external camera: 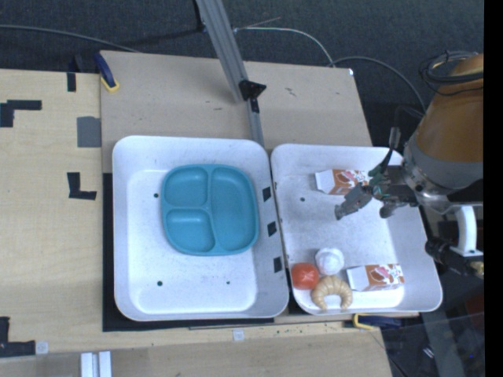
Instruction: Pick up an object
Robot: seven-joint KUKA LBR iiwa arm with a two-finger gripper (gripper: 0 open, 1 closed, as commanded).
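Gripper: the dark two-finger gripper (363,200) hangs over the right white bin (299,214), fingers spread apart, nothing between them.
Nearest object: small white-and-brown carton (338,181), near the bin's far edge, just beyond the fingers, long axis across the bin.
Other objects: white round cup (329,259), red tomato (305,275), tan croissant (332,290) and second carton (377,276), along the near edge.
Left bin: blue divided plastic plate (210,209).

plate (210,210) in left bin (126,234), croissant (332,290) right
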